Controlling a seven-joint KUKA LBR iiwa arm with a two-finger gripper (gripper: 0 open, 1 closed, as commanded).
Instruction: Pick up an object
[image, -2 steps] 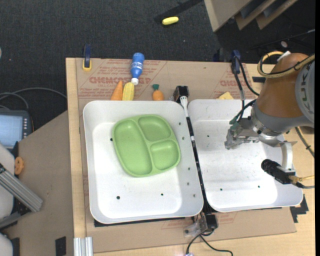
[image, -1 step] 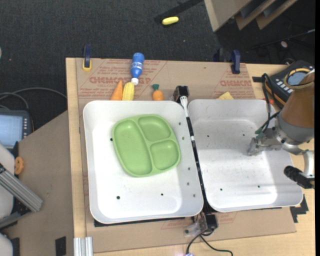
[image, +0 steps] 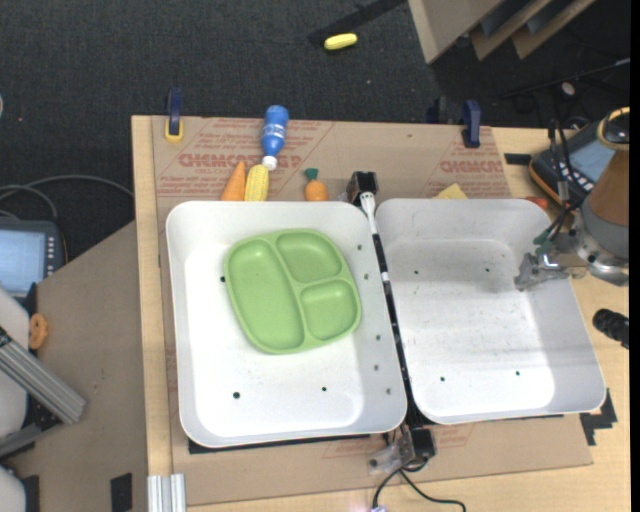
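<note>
A green divided plate (image: 292, 291) lies in the left bin (image: 200, 330), towards its back. My gripper (image: 530, 272) hangs low over the right bin (image: 480, 330) near its right wall, and the arm comes in from the right edge. I see nothing held in the gripper. Toy items lie on the bench behind the left bin, outside both bins: a blue and white bottle (image: 273, 133), an orange carrot (image: 234, 183), a yellow corn cob (image: 257, 182) and a small orange piece with a green top (image: 315, 187).
A black fitting (image: 362, 186) sits at the back where the two bins meet. Blue clamps (image: 175, 116) (image: 471, 122) hold the board's back edge. A yellow object (image: 341, 41) lies on the dark floor beyond. Cables and gear crowd the right edge (image: 565, 170).
</note>
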